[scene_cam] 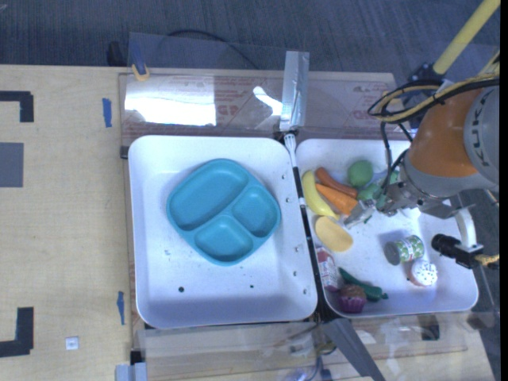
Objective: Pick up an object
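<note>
A pale wooden bench (63,213) carries two shallow white bins side by side. The left bin (151,284) holds a blue three-compartment plate (224,210). In the right bin (452,292) lie a banana (315,198), a carrot (337,194), a green lime (360,171), a yellow slice (334,233), a small green-labelled can (406,249), a white spotted piece (424,274) and a purple vegetable (352,297) at the near edge. The gripper (371,207) is low just right of the carrot; whether it is parted or closed cannot be told.
</note>
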Motion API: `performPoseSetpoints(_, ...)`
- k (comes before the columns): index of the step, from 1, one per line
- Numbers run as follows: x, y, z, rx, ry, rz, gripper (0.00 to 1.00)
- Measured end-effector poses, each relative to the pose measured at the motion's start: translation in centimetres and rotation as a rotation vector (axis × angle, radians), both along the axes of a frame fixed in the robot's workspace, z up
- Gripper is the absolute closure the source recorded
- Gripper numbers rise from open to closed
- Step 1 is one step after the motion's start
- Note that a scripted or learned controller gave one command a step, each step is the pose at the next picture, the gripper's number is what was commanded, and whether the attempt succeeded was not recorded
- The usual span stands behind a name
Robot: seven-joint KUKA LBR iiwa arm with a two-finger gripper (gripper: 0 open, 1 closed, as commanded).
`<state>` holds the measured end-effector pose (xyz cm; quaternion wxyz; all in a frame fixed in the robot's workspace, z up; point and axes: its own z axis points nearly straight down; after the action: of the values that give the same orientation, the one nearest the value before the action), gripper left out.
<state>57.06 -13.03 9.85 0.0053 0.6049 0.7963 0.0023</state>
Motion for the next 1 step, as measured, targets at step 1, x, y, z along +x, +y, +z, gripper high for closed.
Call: performPoseSetpoints(1, 5.97, 2.08, -1.22, 0.003, 0.008, -0.086, 0.0)
